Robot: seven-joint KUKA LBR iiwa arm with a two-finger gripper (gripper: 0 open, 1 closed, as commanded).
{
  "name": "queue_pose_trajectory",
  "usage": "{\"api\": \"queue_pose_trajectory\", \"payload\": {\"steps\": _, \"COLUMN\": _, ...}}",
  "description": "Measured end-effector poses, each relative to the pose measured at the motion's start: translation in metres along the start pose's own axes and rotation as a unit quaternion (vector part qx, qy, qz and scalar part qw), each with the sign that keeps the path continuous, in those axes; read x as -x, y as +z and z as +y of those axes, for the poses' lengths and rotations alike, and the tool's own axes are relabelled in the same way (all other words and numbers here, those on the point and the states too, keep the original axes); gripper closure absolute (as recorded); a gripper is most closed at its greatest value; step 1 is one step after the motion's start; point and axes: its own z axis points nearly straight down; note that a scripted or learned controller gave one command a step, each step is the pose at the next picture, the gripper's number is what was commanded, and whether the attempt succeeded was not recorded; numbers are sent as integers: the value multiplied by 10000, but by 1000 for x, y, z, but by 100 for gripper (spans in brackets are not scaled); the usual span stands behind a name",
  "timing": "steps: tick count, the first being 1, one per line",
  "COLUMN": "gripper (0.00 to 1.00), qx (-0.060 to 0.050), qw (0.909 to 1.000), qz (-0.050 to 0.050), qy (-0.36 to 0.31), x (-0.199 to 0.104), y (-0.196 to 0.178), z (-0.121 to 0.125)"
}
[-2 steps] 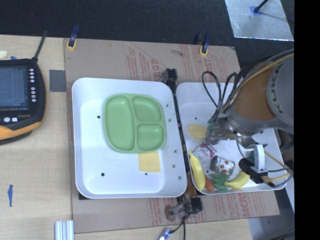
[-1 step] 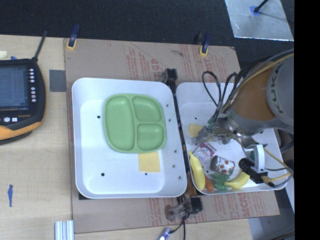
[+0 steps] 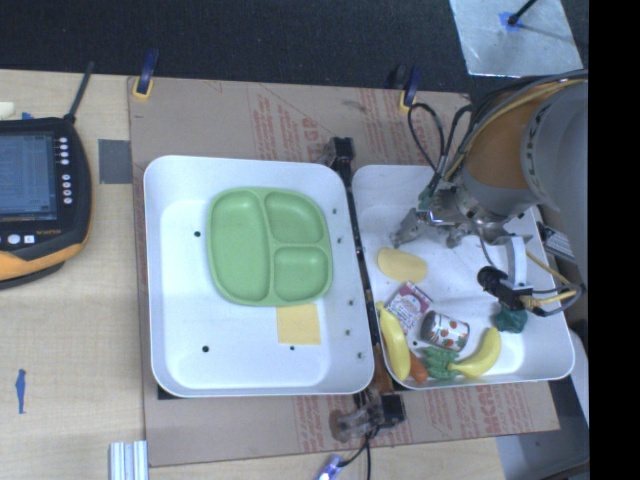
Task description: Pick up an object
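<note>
My gripper (image 3: 430,234) hangs over the back part of the right bin (image 3: 372,183), with its fingers spread open and nothing between them. Just below it and slightly left lies a pale yellow oval piece (image 3: 401,264). Nearer the front of the same bin lie a red and white packet (image 3: 406,305), a small can (image 3: 445,330), a yellow banana (image 3: 393,342) along the left wall, a second banana (image 3: 481,353), an orange and green toy vegetable (image 3: 426,370) and a dark green item (image 3: 512,319).
The left bin (image 3: 165,298) holds a green divided plate (image 3: 268,245) and a yellow square slice (image 3: 298,323). A teach pendant (image 3: 35,203) lies on the bench at the far left. Black cables (image 3: 520,290) loop from the arm over the right bin's right side.
</note>
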Motion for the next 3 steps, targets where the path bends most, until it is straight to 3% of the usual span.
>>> {"api": "queue_pose_trajectory", "payload": {"steps": 1, "gripper": 0, "qx": 3, "qw": 10000, "qz": -2, "qy": 8, "x": 72, "y": -1, "z": 28}}
{"api": "queue_pose_trajectory", "payload": {"steps": 2, "gripper": 0, "qx": 11, "qw": 10000, "qz": -4, "qy": 1, "x": 93, "y": -141, "z": 8}}
{"api": "queue_pose_trajectory", "payload": {"steps": 3, "gripper": 0, "qx": -14, "qw": 10000, "qz": 2, "qy": -1, "x": 52, "y": -122, "z": -59}}
